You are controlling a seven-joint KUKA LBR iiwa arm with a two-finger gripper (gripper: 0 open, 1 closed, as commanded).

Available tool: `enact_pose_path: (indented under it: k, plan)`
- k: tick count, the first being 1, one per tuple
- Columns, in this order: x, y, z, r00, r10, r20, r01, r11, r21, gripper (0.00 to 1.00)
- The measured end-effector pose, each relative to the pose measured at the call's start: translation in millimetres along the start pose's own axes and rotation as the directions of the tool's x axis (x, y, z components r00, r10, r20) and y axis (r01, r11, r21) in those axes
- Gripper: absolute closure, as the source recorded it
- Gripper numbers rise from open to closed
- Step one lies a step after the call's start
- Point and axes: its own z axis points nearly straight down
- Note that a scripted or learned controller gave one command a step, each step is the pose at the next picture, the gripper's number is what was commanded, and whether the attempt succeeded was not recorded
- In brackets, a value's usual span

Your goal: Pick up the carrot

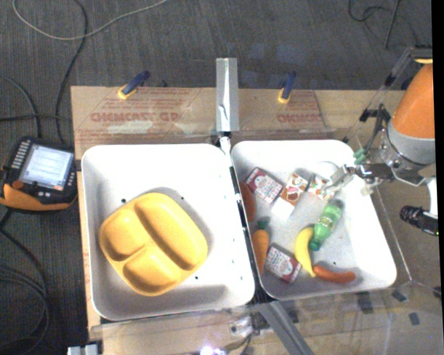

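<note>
Carrot [261, 246] lies against the right bin's [369, 219] left wall

Two bins sit side by side on the bench. The left bin [98, 170] holds a divided tray [153, 242] near its middle. In the right bin [370, 266], the carrot [260, 249] lies by the left wall, with a carton [282, 263] just right of it. A banana [304, 251] lies right of that carton, a bottle [326, 222] just beyond it, a sausage [334, 275] nearest. Two more cartons [264, 185] [296, 189] lie farther back. The gripper [345, 174] hangs over the far right part.
</note>
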Motion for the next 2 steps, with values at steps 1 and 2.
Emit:
enact_pose_path:
  k: [1, 2]
  plan:
    - [88.7, 2.3, 56.3, 0.997, 0.079, 0.0, -0.079, 0.997, 0.0, 0.0]
    - [86.6, -75.0, 113.9, 0.999, 0.054, 0.001, -0.054, 0.998, -0.013, 0.0]
